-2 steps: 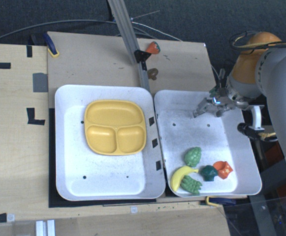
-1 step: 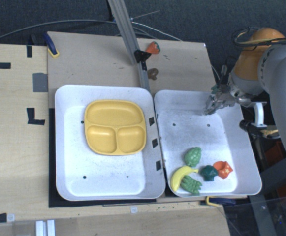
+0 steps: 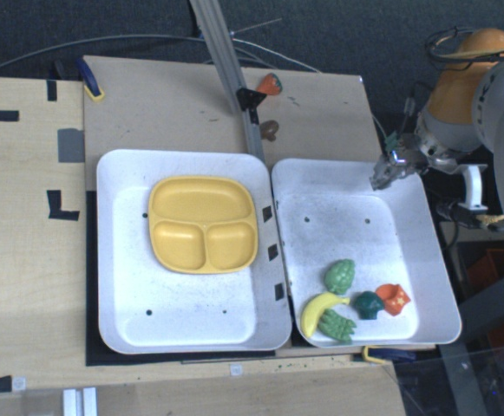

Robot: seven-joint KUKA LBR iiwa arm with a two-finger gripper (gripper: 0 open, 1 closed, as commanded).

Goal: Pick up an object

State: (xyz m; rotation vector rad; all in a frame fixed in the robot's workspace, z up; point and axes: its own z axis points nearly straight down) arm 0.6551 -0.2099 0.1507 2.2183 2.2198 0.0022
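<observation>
We find the gripper (image 3: 383, 178) over the far right corner of the right bin (image 3: 425, 232); we cannot tell how it is set. From there the toys lie toward the near edge: green piece (image 3: 340, 276), banana (image 3: 316, 312), red piece (image 3: 394, 298), well apart from it.

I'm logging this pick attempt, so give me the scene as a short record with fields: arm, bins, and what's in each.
arm: gripper over the right bin's far right corner, nothing seen held
left bin: yellow divided tray
right bin: toys clustered at the near edge
toys: yellow banana, green piece, second green piece, dark teal piece, orange-red piece
gripper to toys: apart, toys at the bin's opposite end
</observation>
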